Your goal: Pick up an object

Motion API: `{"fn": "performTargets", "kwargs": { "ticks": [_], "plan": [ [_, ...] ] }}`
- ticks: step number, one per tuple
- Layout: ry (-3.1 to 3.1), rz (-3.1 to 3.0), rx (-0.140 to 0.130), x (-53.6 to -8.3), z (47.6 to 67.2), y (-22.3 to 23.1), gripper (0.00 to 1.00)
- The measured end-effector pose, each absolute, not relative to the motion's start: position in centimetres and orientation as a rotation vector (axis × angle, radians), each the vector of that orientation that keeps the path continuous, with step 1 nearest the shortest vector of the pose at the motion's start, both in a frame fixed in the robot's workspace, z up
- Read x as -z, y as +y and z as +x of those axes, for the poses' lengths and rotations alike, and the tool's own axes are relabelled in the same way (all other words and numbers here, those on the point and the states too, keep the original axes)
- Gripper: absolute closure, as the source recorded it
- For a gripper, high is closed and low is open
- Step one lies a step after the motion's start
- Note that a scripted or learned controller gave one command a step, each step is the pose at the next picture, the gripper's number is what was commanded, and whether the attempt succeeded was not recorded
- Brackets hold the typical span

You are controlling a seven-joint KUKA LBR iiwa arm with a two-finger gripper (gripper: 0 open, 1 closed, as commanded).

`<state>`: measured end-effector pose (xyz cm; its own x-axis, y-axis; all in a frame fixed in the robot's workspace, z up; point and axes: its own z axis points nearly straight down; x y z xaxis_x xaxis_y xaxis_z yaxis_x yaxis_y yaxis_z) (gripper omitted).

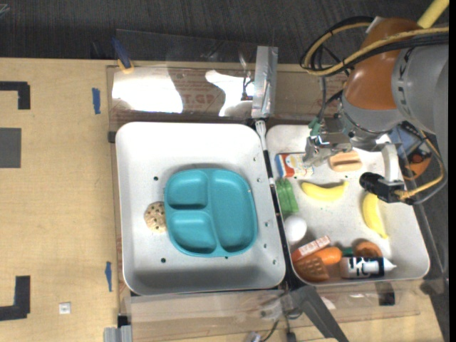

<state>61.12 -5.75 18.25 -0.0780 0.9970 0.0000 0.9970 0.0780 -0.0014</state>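
My gripper hangs over the far left part of the right bin, under the grey and orange arm. Just below it lies a small red, white and blue carton, and a hot dog lies to its right. In front of it is a yellow banana, with a second banana further right. I see nothing between the fingers.
Also in the right bin are a green packet, a white egg, a carrot and a black and white bottle. The left bin holds a teal divided plate and a cookie.
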Motion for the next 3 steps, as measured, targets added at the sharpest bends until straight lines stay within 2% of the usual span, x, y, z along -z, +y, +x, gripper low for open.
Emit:
{"fn": "performTargets", "kwargs": {
  "ticks": [1,2,3],
  "plan": [
    [-2.302,-2.133,-0.007,-18.1,61.0,-5.9,0.0],
    [-2.392,-2.033,-0.007,-11.2,58.8,-11.2,0.0],
    [-2.212,-2.227,-0.006,-10.2,60.9,-11.8,0.0]
  ]
}}
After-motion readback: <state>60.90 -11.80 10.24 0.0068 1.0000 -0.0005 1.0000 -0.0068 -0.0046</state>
